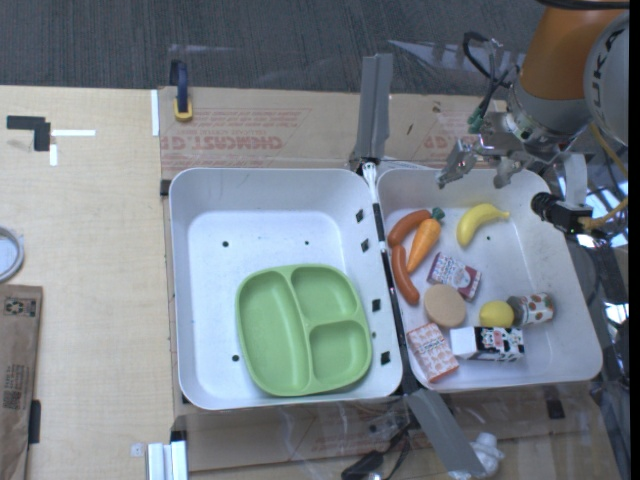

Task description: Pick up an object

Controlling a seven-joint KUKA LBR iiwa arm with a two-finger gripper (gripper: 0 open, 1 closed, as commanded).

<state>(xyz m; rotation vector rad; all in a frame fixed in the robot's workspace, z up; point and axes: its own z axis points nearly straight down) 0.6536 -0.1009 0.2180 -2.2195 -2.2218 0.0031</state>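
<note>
Camera view: left bin point(200, 268) holds green tray point(303, 328); right bin point(560, 358) food toys.

Premises are presenting as a robotics lab. A grey-and-orange arm point(575, 38) is reaching over a plywood counter point(80, 218) that is carrying two white bins point(185, 268); toy food point(480, 222) is lying in one. Loose cables point(480, 58), clamps point(181, 103) and grey carpet point(250, 18) are confirming it.
</note>
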